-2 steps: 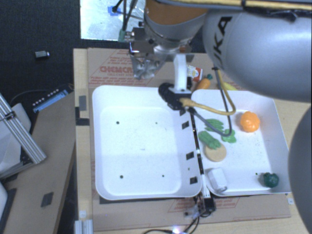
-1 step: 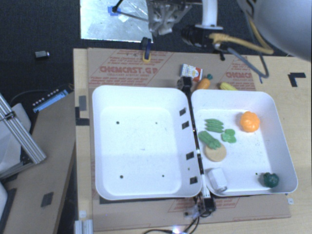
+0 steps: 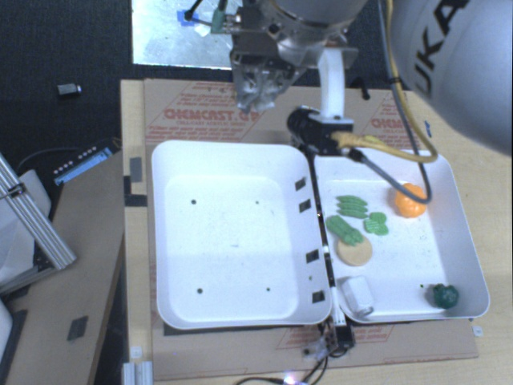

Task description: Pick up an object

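Note:
My gripper (image 3: 258, 95) hangs high over the bench, above the back edge of the left bin (image 3: 172, 215). Nothing shows between its fingers. In the right bin (image 3: 465, 239) lie an orange ball (image 3: 410, 202), a green pea pod (image 3: 352, 205), a second green pod (image 3: 343, 229), a small green leafy piece (image 3: 377, 225), a tan round disc (image 3: 354, 251), a white cup-like piece (image 3: 357, 294) near the front edge, and a dark green lump (image 3: 443, 296) in the front right corner.
A row of black clips (image 3: 309, 231) runs along the divide between the two bins. Cardboard (image 3: 200, 111) lies under both bins. A metal frame (image 3: 32, 223) stands at the far left, off the bench.

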You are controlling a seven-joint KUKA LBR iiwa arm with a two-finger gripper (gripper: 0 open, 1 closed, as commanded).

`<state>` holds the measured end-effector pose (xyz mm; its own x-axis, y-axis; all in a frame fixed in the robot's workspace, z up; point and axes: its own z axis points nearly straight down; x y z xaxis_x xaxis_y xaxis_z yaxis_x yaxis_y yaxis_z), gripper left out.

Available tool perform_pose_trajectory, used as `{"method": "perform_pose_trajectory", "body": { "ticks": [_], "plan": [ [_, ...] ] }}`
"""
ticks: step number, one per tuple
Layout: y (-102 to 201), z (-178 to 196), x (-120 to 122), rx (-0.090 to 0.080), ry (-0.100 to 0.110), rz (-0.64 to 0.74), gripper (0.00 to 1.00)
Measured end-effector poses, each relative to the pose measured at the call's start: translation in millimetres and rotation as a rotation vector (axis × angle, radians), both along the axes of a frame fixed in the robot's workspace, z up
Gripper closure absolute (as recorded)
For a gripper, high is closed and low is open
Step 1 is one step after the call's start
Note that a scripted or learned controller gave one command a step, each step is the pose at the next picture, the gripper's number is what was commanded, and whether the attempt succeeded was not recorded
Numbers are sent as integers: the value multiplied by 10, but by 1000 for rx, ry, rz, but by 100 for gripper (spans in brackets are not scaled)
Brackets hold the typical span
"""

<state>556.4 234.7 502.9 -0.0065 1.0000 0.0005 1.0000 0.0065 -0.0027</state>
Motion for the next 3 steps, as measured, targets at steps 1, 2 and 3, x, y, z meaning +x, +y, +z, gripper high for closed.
{"method": "perform_pose_trajectory", "body": {
  "ticks": [1,2,3],
  "plan": [
    [-150,341,400,1,-9,-8,100],
    [6,-152,-166,-1,3,0,100],
    [-150,352,108,2,-10,-6,100]
  ]
}}
